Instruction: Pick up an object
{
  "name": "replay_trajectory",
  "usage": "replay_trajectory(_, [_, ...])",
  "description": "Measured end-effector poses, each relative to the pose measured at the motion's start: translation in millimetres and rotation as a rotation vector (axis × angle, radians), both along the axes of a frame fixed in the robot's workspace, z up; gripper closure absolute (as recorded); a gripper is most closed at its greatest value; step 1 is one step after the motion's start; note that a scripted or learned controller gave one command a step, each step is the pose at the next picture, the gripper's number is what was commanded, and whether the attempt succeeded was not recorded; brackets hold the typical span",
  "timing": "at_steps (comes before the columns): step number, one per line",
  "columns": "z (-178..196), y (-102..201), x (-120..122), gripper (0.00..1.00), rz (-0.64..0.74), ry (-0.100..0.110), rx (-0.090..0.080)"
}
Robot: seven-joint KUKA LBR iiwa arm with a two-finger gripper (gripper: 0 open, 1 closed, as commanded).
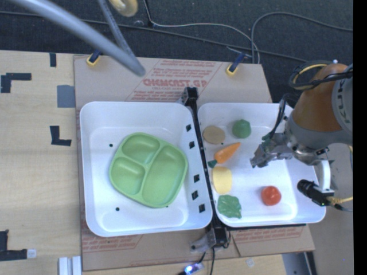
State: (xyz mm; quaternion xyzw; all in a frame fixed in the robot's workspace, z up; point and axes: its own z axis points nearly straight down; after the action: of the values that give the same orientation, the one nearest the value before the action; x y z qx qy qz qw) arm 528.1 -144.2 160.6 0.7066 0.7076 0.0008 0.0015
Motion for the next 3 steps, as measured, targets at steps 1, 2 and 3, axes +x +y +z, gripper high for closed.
replay_trajectory(1, [52, 3, -9, 1.00, 0.000, 0.000, 0.000])
replay_trajectory(2, [85, 3, -8, 1.00, 0.000, 0.000, 0.000])
replay_trajectory(3, [71, 51, 8, 1.00, 0.004, 0.005, 0.002])
